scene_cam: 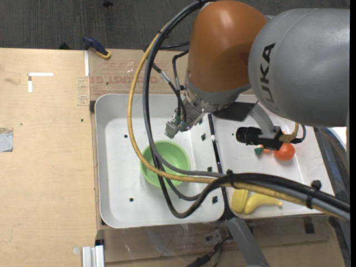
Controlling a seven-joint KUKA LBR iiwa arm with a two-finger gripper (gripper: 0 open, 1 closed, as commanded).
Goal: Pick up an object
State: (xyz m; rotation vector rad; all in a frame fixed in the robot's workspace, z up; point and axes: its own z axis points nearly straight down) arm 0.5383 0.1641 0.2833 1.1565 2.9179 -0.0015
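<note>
While the claw (176,125) is hanging over the left bin (118,168), toward that bin's 1 o'clock corner, I cannot tell whether it is set wide or narrow. A green bowl (167,157) is sitting upright near the middle of this bin, at 6 o'clock from the claw. It is the nearest thing to pick, and it is lying apart from every wall. White floor is lying open around the bowl toward 9 o'clock and 7 o'clock.

Across the shared wall, the right bin (309,168) is holding an orange ball (285,152) toward its 3 o'clock side. A yellow toy (253,202) is lying by its 6 o'clock wall, well apart from the ball.

Looping cables (167,196) from the arm are crossing over the bowl's 6 o'clock rim and running on past the yellow toy. The arm's bulk is covering the 12 o'clock part of the right bin.

Beyond the bins, the wooden counter (39,160) is stretching away at 9 o'clock. A blue clamp (94,45) is resting beyond the left bin's 11 o'clock corner.
</note>
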